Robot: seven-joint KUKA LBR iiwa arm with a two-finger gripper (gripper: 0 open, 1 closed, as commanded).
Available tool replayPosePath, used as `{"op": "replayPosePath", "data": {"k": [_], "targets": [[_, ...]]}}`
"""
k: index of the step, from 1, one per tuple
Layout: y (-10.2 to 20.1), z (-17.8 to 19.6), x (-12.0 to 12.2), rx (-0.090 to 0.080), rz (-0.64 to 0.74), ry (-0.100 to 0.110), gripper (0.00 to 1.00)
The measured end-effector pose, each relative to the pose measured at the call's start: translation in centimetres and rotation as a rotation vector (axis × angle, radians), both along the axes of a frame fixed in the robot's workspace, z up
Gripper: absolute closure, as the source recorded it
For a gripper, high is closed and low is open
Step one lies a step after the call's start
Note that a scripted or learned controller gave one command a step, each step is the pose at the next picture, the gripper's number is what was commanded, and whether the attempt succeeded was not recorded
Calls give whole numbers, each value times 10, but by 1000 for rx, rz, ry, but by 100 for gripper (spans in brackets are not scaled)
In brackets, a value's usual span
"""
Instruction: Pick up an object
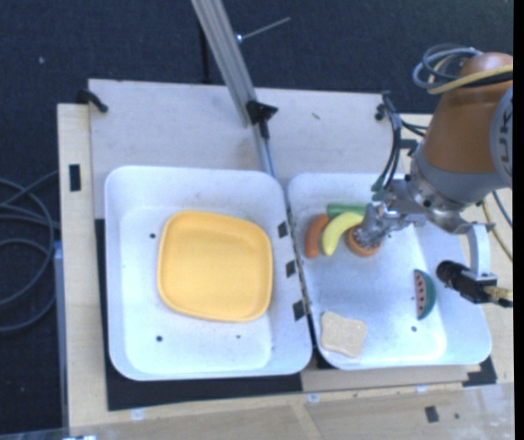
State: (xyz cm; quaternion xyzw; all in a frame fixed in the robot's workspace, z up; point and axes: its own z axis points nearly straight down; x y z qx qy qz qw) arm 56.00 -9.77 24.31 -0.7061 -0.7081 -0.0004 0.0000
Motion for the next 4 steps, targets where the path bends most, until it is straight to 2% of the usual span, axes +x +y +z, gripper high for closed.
{"op": "replayPosePath", "data": {"k": [1,2,4], "targets": [[45,-3,-18,0,0,0,100],[90,3,-20,0,1,-1,100],[182,3,-49,1,1,-1,100]]}}
